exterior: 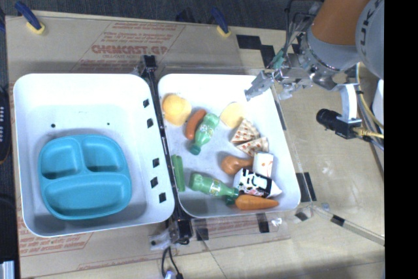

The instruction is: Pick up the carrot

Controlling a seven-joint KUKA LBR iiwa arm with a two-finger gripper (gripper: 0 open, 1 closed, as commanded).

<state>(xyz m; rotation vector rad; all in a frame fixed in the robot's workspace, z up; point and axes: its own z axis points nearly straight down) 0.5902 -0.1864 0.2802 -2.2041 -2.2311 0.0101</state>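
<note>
The carrot [257, 202] is orange with a small green end and lies flat at the near right corner of the right bin [215, 83]. It touches a black-and-white carton [257, 181] just behind it and a green bottle [212, 186] on its left. My gripper [258, 87] hangs over the far right part of that bin, well behind the carrot, with nothing seen in it.
The right bin also holds a yellow-orange ball [175, 108], a red-orange sausage [194, 123], a second green bottle [204, 132], a pale lemon [232, 114], a pizza slice [249, 134], a brown drumstick [235, 163] and a green pod [177, 173]. A blue divided plate [85, 176] sits in the left bin [78, 85].
</note>
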